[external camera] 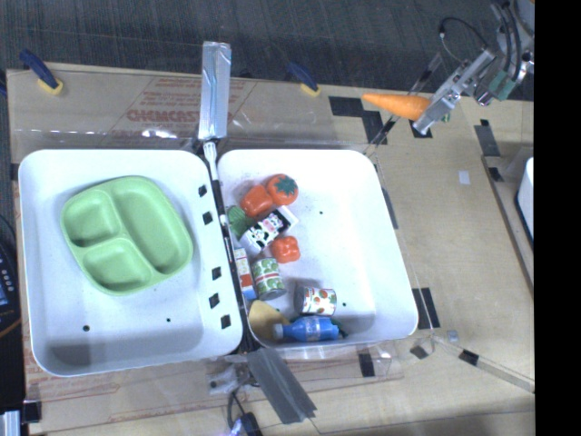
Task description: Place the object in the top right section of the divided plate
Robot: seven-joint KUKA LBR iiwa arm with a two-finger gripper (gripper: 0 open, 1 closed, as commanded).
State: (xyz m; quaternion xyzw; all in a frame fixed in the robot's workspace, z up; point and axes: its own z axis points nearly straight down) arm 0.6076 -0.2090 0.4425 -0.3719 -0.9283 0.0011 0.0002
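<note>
A light green divided plate [127,234] lies in the left white bin [54,334], with two small sections on its left and one long section on its right. My gripper [427,114] is high at the upper right, beyond the right bin's far right corner. An orange toy carrot [392,104] sticks out leftward from between its fingers, thick end at the gripper and tip pointing left. The fingers look shut on the carrot's thick end.
The right bin [363,243] holds several toy foods along its left side: a red-orange tomato [270,194], small cans [268,278], a blue bottle [309,331]. A grey taped divider [215,89] runs between the bins. Blue clamps [41,73] sit on the back edge.
</note>
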